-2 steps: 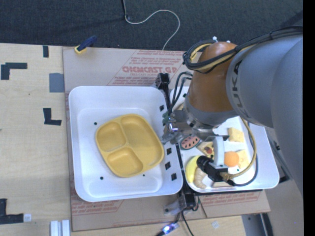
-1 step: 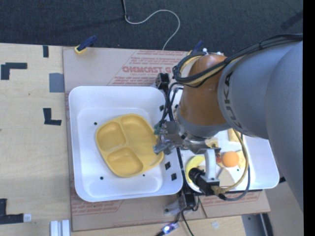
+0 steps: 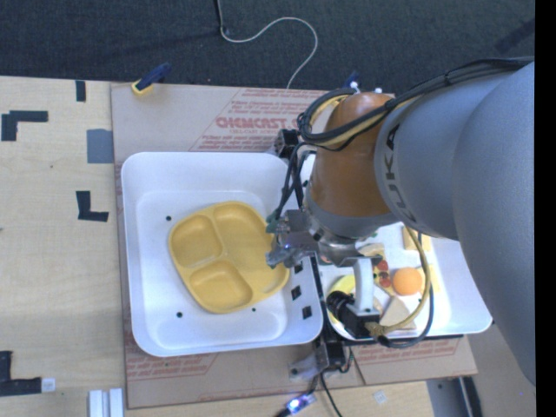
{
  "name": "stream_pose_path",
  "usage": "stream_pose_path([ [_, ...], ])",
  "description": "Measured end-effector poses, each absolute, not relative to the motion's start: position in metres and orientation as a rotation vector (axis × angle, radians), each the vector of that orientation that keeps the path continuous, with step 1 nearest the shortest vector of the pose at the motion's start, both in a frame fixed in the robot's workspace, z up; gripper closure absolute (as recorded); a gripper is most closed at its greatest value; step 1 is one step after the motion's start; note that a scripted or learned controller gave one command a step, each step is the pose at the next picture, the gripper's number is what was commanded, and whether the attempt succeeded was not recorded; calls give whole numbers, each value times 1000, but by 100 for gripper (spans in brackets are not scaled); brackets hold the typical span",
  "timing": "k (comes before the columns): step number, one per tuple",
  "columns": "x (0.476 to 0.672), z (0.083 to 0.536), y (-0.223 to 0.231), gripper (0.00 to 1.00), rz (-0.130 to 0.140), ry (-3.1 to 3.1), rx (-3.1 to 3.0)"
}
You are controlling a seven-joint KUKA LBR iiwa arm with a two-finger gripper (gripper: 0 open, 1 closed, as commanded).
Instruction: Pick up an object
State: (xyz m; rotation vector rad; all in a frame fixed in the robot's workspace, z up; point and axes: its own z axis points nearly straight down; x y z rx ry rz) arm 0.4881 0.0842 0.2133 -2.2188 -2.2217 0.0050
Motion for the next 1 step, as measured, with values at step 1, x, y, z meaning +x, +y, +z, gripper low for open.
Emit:
stream_pose_path([
  [1, 489, 235, 83, 100, 1, -2222, -2219],
])
